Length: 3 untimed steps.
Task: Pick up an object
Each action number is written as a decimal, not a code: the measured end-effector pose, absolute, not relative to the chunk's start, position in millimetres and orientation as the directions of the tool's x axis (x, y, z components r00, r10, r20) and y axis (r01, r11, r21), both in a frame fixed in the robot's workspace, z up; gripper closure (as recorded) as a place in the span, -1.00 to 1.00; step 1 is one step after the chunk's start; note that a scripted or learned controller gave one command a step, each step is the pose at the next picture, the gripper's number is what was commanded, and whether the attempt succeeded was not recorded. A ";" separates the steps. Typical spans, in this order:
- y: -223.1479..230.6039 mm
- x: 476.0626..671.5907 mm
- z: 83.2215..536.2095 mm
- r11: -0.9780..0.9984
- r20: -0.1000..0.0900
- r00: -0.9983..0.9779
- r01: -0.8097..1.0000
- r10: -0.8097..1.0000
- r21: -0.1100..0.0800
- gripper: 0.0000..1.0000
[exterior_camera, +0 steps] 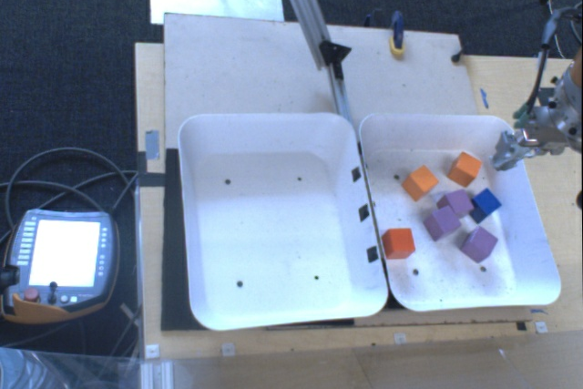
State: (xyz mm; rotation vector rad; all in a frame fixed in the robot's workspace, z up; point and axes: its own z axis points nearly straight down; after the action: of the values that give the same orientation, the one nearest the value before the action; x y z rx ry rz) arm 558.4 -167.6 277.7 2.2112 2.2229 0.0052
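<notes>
Above the right bin's (pixel 547 273) far right rim hovered the gripper (pixel 506 150), reaching in from the right edge; whether it was spread or pressed together could not be told, and nothing showed in its grasp. Just left of it and slightly lower sat an orange cube (pixel 465 168). Farther left lay a second orange cube (pixel 420 182). Below the tool clustered a blue cube (pixel 486 202) and three purple cubes (pixel 454 203), (pixel 441 222), (pixel 479 243), some touching. Well down and left, a red-orange cube (pixel 398 242) rested near the bin's left wall. Beyond that stood the left bin (pixel 196 196).
</notes>
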 end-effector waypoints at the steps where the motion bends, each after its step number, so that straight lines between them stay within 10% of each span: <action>1: -118.1 571.3 282.2 0.010 0.001 -0.010 1.000 1.000 0.004 1.00; 3: -21.0 588.0 250.9 0.010 0.002 -0.010 1.000 1.000 0.000 1.00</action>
State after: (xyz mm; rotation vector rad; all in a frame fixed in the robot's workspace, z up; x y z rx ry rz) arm 588.0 -21.0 250.9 2.2111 2.2331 0.0023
